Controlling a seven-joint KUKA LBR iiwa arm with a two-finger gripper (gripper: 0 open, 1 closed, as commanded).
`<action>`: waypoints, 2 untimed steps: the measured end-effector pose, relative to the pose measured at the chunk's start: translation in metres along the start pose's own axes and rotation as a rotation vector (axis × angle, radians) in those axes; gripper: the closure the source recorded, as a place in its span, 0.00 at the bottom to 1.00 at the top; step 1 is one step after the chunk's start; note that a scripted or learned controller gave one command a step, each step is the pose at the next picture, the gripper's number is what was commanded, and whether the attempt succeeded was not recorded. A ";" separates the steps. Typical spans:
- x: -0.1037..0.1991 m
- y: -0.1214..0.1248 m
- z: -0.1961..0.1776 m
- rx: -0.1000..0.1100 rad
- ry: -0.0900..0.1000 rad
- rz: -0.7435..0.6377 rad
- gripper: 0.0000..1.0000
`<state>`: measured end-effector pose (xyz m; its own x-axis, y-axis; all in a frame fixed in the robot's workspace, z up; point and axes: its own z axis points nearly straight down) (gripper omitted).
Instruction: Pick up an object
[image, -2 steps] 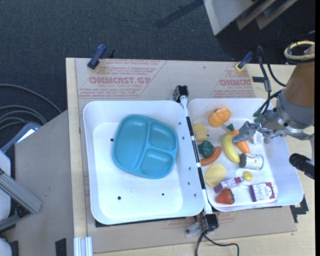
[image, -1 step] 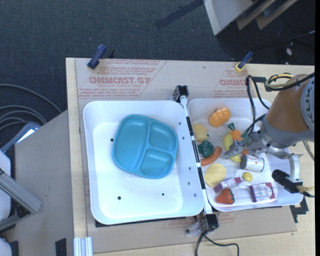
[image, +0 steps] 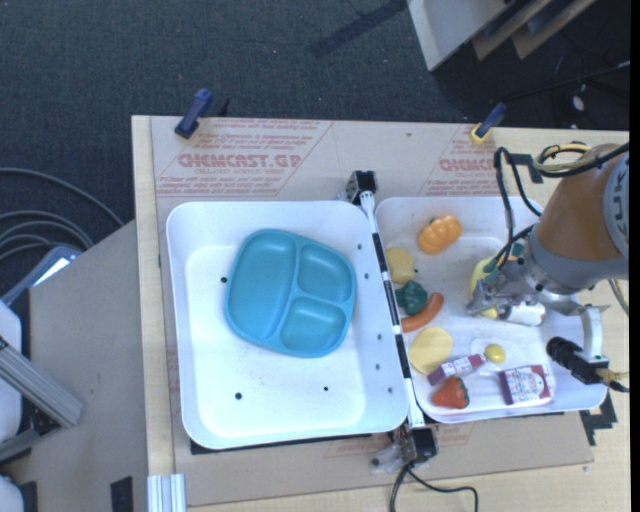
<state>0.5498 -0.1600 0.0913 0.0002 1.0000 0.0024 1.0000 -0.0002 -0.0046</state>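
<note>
The right bin (image: 590, 400) holds several small toy items. An orange pepper (image: 440, 233) lies at the back, with a pale yellow piece (image: 400, 265), a green piece (image: 411, 295) and an orange carrot (image: 422, 311) along the left wall. Nearer the front are a yellow slice (image: 430, 348), a small bottle (image: 458, 367), a red piece (image: 450, 393), a small yellow ball (image: 494, 353) and a red-and-white packet (image: 524, 384). My gripper (image: 489, 298) is down in the bin's middle right, right over a yellow-green item (image: 487, 271). A white cylinder (image: 526, 313) lies beside it.
The left bin (image: 200, 400) holds a blue divided plate (image: 290, 292). A black divider clip (image: 361, 184) sits between the bins at the back. The arm's body (image: 585, 230) and cables (image: 520, 200) cover the right bin's back right.
</note>
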 end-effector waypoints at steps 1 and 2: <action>0.083 -0.034 -0.104 -0.001 -0.002 -0.002 1.00; 0.118 -0.065 -0.148 -0.001 -0.002 -0.002 1.00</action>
<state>0.4860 -0.0424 0.2396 -0.0014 1.0000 0.0002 1.0000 0.0014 -0.0034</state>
